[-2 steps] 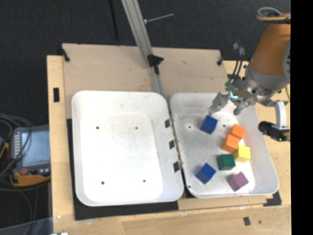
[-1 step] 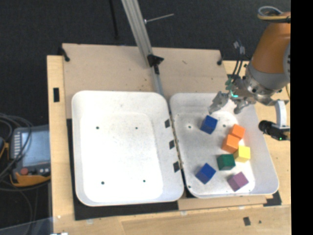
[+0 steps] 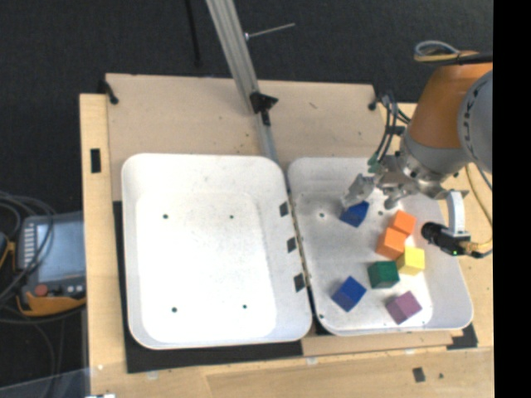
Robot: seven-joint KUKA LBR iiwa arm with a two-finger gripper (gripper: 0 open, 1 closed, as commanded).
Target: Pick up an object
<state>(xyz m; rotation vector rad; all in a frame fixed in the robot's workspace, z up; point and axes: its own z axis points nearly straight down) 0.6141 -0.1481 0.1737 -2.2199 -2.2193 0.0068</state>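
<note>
Nearest, the wooden bench (image 3: 249, 371) bears the left bin (image 3: 203, 247) and right bin (image 3: 332, 181). Cubes cluster at the right bin's near-right; farther, a blue cube (image 3: 355, 214) sits just beneath the spread gripper (image 3: 375, 191).

I find nothing I can read here: no words, numbers, brands or signs. The handheld control unit (image 3: 51, 255) at the bench's left edge has a screen, but whatever is on it is too small and blurred for me to make out.
</note>
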